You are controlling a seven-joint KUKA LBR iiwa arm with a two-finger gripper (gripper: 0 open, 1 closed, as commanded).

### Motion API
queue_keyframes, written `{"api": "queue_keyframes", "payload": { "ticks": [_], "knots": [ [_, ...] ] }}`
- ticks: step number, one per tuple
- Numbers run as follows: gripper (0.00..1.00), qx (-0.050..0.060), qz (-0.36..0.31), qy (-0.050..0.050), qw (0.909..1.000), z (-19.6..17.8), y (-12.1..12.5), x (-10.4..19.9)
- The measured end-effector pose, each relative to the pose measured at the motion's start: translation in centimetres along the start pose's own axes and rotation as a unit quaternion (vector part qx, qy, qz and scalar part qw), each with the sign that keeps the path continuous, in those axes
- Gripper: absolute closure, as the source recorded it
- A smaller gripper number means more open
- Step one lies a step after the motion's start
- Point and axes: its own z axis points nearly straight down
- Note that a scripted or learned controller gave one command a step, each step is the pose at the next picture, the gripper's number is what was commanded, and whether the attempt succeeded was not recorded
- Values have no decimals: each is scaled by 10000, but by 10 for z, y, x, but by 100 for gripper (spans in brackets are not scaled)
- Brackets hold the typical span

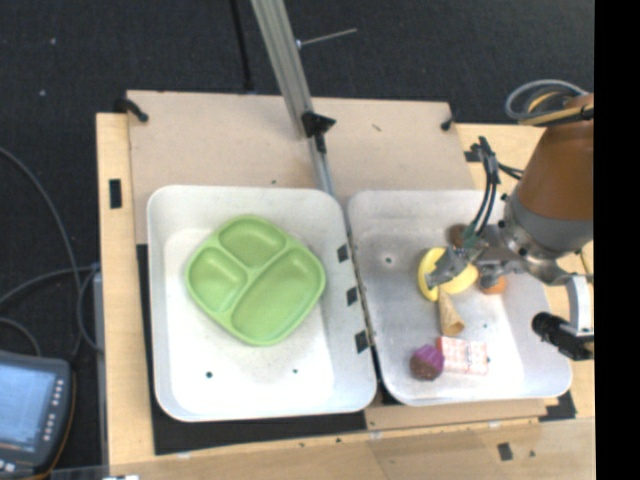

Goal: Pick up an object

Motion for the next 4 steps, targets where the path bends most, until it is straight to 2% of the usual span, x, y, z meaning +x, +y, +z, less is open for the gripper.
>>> {"api": "queue_keyframes", "payload": {
  "ticks": [2, 3, 4],
  "knots": [
    [0, 4, 0, -1, 10000, 111, 7, -1],
    [100, -30, 26, 3, 10000, 98, 9, -1],
    [100, -46, -19, -1, 10000, 53, 11, 2]
  ]
}}
